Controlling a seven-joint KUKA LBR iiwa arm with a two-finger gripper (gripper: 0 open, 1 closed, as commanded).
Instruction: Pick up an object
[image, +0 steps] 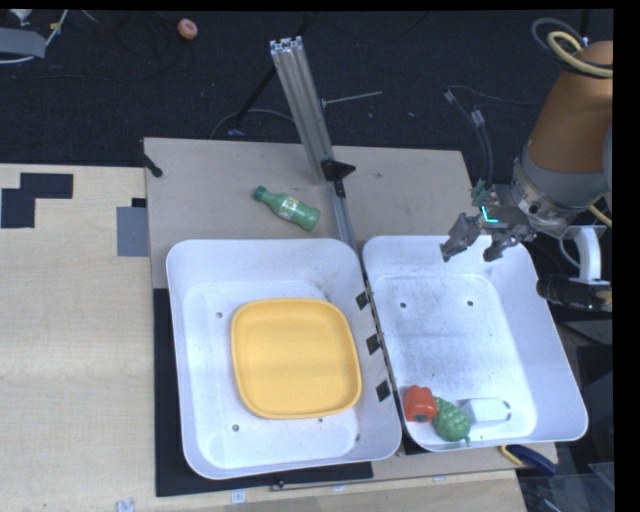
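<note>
Plainly, the gripper (473, 242) hung over the far edge of the right bin (545, 330), its two dark fingers spread apart with nothing between them. The arm (570, 120) reached in from the right, its orange band above the wrist.

Candidate objects lay well apart from it. In the near corner of the right bin sat a small cluster: a red piece (419, 403), a green lumpy piece (451, 421) touching it, and a white item (487, 409) just beside the green one, pale against the bin floor and hard to make out. The left bin (200, 300) held a yellow plate (295, 356) lying flat. A green bottle (287, 207) lay on its side on the bench beyond the bins.

The step in hand appeared to be the approach, with no grasp begun. The cluster in the right bin looked the nearest fair target. Doing it well would probably mean travelling toward the near corner before descending, then settling the fingers either side of a single piece, most likely the red one at the cluster's open edge. Since the pieces touched and sat close to the bin wall, a careless descent risked nudging them together or catching the rim.
</note>
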